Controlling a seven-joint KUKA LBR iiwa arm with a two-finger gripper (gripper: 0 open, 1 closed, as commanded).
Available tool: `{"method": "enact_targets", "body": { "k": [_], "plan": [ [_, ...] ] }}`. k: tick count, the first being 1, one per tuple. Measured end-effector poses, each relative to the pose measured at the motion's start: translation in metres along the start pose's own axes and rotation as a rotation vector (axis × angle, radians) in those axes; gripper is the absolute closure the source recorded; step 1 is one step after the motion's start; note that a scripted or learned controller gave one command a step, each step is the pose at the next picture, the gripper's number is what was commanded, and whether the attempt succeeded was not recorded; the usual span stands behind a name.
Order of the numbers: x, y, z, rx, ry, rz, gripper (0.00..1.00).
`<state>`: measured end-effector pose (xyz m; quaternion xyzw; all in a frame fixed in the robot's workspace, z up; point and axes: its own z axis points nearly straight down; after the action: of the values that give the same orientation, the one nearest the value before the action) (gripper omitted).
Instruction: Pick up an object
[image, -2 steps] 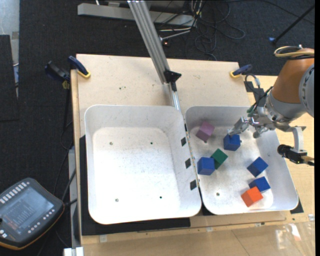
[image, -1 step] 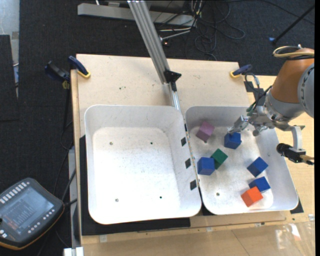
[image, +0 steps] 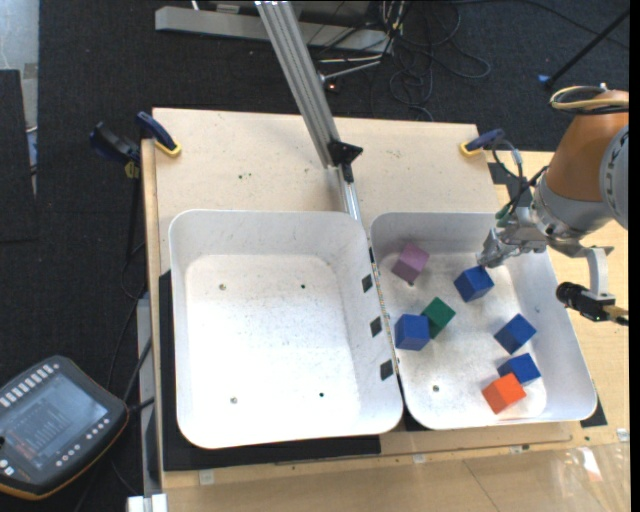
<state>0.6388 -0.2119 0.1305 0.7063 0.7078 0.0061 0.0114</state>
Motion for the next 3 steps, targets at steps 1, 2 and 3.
{"method": "enact_targets", "body": {
  "k": [1,2,3],
  "plan": [
    [0.002,0.001,-0.064,0.017,0.005,0.0,1.0],
    [0.001,0.007,-0.129,0.015,0.004,-0.001,1.0],
    [0.0,0.009,-0.169,0.017,0.005,0.0,1.0]
  ]
}}
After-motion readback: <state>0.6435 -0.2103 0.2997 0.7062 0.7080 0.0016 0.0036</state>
